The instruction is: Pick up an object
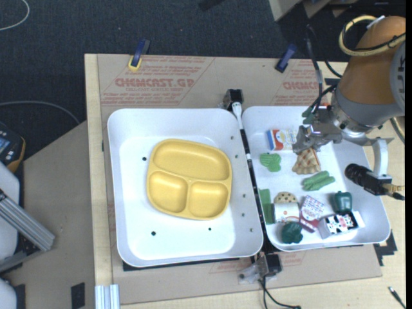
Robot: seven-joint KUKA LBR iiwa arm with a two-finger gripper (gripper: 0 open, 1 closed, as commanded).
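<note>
Two shallow white bins are seen side by side on the bench. The left bin point(122, 192), well to the left of the claw, holds a yellow divided tray point(189, 177) with three compartments. The right bin point(380, 221) holds the small objects, and the claw point(309, 139) is positioned over its upper middle part.

Directly beneath the claw tips a tan waffle-patterned wedge point(306, 162) is found, touching or nearly touching them; contact cannot be confirmed. Just left of the claw lies a small white carton with red and blue print point(280, 138). Below and left of the claw a green leafy piece point(271, 162) is noted. Below the wedge a green pod-like item point(317, 181) is recorded. Further below the claw, near the bin's front edge, are grouped a cookie-like piece point(286, 203), a dark green item point(292, 233), a white and red packet point(313, 207), a black and white patterned card point(339, 223) and a dark green block point(342, 201).

The arm point(373, 76) is seen entering from the right, its wrist bent downward over the right bin. Whether the claw is spread or pressed together cannot be told
</note>
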